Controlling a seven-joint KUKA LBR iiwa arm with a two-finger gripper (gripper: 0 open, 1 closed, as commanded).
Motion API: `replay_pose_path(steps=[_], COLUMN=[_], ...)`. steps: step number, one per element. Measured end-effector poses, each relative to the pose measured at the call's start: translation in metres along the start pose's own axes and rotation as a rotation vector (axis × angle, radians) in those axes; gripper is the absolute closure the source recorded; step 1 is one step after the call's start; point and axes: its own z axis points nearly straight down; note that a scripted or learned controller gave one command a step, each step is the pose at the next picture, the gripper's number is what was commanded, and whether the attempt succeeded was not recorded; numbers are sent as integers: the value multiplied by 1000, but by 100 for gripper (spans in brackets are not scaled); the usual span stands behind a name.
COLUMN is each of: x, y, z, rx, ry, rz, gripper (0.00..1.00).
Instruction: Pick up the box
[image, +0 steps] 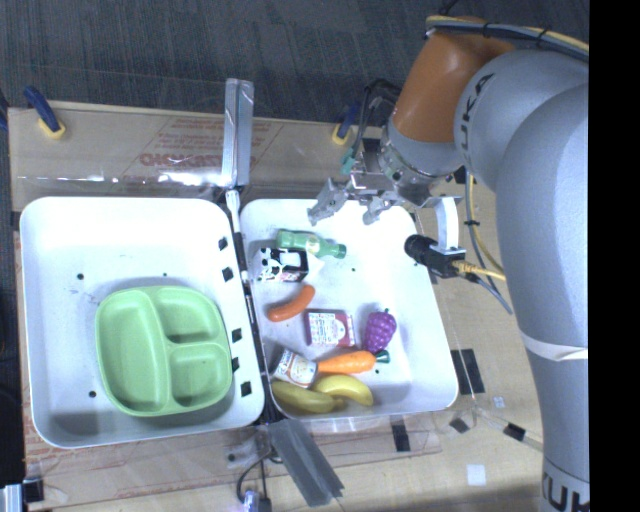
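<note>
The box (328, 328) is small, red and white, and lies flat near the middle of the right bin (432, 352). My gripper (351, 206) hovers over that bin's far edge, well beyond the box and a little to its right. Its two grey fingers (324, 208) are spread apart, so it is open with nothing between them.
Around the box lie a sausage (290, 302), purple grapes (378, 329), a carrot (346, 362), bananas (320, 394) and a small carton (295, 368). A green bottle (311, 243) and a black-and-white item (281, 263) lie nearer the gripper. The left bin (50, 240) holds a green divided plate (165, 348).
</note>
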Motion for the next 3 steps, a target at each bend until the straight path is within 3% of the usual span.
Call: replay_pose_path(steps=[1, 2, 3], x=[-25, -21, -10], y=[-68, -71, -87], z=[64, -26, 71], rx=[2, -5, 3], ry=[0, 0, 0], rz=[47, 113, 107], gripper=[0, 0, 0])
